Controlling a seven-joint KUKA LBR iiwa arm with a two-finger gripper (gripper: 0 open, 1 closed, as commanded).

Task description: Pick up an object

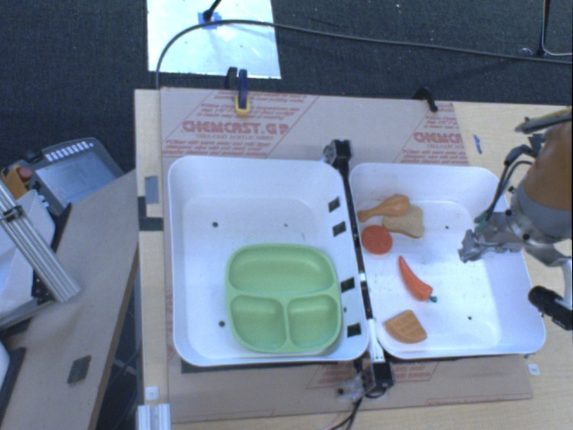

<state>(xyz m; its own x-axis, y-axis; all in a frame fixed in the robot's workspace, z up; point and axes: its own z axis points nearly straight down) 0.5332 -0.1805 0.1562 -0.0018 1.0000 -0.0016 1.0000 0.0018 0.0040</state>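
Observation:
The right bin (501, 334) holds several toy foods. A tan chicken drumstick (396, 215) lies at its upper left, with a red tomato slice (377, 239) just below it. An orange-red carrot (414, 279) lies near the middle, and an orange bread-like wedge (406, 327) lies near the front. My gripper (472, 247) hangs over the right half of this bin, to the right of the carrot and apart from every item. I see nothing between its fingertips.
The left bin (197, 204) holds a green divided tray (284, 296) at its front right. A black divider (347, 231) with clips runs between the bins. A clamp (242, 92) sits on the board behind. Equipment stands at the far left.

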